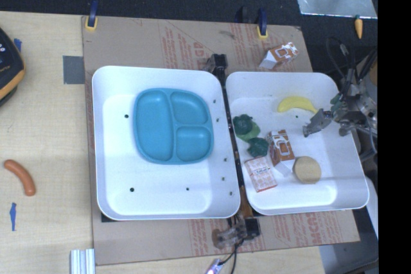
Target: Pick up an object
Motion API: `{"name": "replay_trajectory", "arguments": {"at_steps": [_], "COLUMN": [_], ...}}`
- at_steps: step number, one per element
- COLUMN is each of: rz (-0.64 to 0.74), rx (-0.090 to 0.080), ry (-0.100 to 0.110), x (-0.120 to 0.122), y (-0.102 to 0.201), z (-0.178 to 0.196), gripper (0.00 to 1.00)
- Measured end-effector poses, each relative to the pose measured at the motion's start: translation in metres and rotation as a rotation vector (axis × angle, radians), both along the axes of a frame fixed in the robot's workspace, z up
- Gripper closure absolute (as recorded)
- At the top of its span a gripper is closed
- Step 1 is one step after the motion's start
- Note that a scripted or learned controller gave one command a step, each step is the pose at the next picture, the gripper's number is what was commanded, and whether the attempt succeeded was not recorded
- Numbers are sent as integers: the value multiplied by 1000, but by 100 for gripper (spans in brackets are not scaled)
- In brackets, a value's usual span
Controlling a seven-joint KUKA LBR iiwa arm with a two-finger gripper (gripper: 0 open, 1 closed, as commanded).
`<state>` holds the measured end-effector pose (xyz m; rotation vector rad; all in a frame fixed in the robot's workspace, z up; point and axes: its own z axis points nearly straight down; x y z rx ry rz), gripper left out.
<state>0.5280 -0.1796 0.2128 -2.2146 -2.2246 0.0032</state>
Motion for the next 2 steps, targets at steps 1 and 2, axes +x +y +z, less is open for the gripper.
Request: {"name": "replay_trajectory", "arguments": {"at_steps": [1, 2], "rz": [2, 4], "rx": [-1, -2], "ry": [2, 2], "x": [30, 30], "y": [60, 59], "z": [-117, -106], "gripper": [0, 100]}}
